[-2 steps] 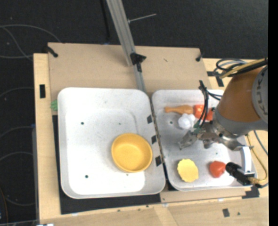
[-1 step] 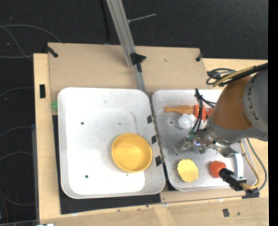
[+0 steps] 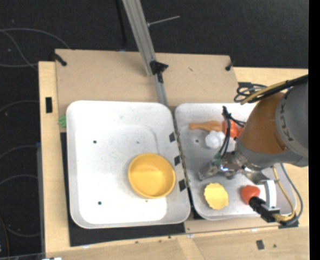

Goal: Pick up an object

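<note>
Yellow bowl (image 3: 151,175) sits alone in left bin (image 3: 95,123).

From where I stand, nothing here can be read: no word, number, brand or sign comes out clearly on anything in view.
</note>
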`<state>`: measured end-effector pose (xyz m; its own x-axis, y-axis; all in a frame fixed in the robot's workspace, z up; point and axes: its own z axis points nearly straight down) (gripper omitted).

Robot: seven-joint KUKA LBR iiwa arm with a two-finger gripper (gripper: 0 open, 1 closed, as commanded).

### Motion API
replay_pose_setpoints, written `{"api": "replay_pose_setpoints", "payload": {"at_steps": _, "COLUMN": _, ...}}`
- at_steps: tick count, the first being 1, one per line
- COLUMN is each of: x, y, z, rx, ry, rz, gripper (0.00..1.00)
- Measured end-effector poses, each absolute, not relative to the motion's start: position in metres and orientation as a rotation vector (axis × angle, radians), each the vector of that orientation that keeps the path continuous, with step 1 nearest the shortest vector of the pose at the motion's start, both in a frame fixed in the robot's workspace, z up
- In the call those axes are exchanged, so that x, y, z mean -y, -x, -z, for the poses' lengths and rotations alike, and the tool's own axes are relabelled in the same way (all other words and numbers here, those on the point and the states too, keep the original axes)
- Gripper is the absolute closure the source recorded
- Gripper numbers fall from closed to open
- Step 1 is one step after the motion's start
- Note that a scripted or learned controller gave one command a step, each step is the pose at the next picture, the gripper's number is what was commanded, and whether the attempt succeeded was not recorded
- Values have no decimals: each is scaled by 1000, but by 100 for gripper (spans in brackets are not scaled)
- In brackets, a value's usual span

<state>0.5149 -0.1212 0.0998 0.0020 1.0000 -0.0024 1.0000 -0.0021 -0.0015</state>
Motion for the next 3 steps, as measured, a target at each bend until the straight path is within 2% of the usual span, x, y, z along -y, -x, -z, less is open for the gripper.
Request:
{"api": "replay_pose_setpoints", "payload": {"at_steps": 1, "x": 121, "y": -516, "z": -111, "rx": -2213, "ry": -2226, "rz": -5, "gripper": 100}}
{"api": "replay_pose_setpoints", "payload": {"at_steps": 3, "x": 119, "y": -520, "z": -239, "rx": -2220, "ry": -2211, "rz": -8, "gripper": 100}}
